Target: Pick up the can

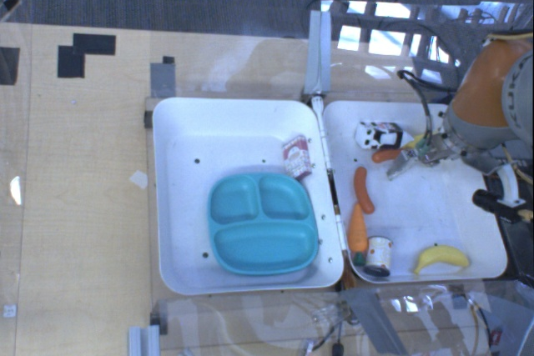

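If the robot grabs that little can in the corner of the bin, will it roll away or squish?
The can looks small and stiff, so it probably won't squish. It seems to lie tilted against the bin's rim beside the carrot, so a nudge might roll it, though those could stop it. Its smooth round side may slip in the gripper.

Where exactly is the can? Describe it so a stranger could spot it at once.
Start at the right bin, the one the arm reaches over, and look along its near edge toward the left corner. The can lies there on its side, just right of the carrot. It is the short pale cylinder; the carrot is orange and the banana yellow.
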Tool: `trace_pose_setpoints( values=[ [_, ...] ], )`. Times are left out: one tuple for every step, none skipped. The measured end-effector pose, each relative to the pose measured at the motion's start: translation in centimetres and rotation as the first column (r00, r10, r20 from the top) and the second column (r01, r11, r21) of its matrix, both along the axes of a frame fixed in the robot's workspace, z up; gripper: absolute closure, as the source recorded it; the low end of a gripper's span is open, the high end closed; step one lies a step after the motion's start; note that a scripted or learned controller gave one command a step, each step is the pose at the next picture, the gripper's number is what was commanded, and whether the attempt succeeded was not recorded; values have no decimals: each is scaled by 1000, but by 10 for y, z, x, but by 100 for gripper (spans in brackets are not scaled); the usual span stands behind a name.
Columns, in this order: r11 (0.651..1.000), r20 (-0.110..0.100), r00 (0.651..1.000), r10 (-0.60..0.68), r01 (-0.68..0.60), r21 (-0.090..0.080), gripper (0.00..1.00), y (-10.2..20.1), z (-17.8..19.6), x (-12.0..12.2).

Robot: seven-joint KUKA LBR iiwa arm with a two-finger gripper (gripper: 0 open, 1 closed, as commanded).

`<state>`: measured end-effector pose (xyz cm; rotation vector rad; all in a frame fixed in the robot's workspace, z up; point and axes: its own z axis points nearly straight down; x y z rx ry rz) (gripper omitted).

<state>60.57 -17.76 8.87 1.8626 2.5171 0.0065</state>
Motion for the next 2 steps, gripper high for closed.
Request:
trace_pose_setpoints(
  values=[
    [1000,-38,999,9,-9,20,0,-20,-1,61],
    [983,-3,983,-182,182,3,0,-27,-1,1]
  ],
)
